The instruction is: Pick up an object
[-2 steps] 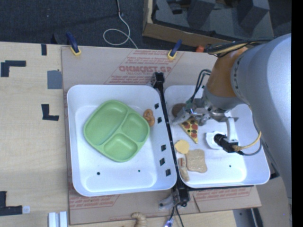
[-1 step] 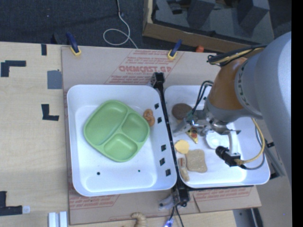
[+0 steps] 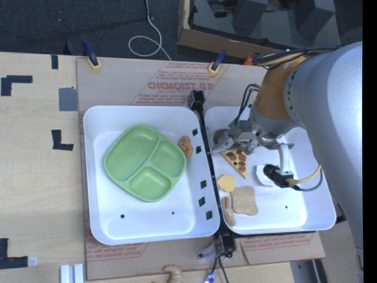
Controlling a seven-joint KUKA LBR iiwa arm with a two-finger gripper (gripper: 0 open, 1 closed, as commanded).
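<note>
My gripper (image 3: 234, 138) hangs low over the back left part of the right bin (image 3: 306, 217), just above the toy pizza slice (image 3: 237, 160); the wrist and cables hide its tips. In front of the pizza lie a round yellow piece (image 3: 226, 183), a tan slice of toy bread (image 3: 244, 200) and a small brown piece (image 3: 227, 211) by the bin's left wall. A small orange-brown toy food piece (image 3: 185, 146) rests in the left bin (image 3: 103, 223) beside the green divided plate (image 3: 144, 164).
The grey arm with its orange band (image 3: 277, 93) covers the right side of the right bin. A white and black fitting with a cable (image 3: 277, 175) lies right of the pizza. A black divider (image 3: 203, 158) runs between the bins.
</note>
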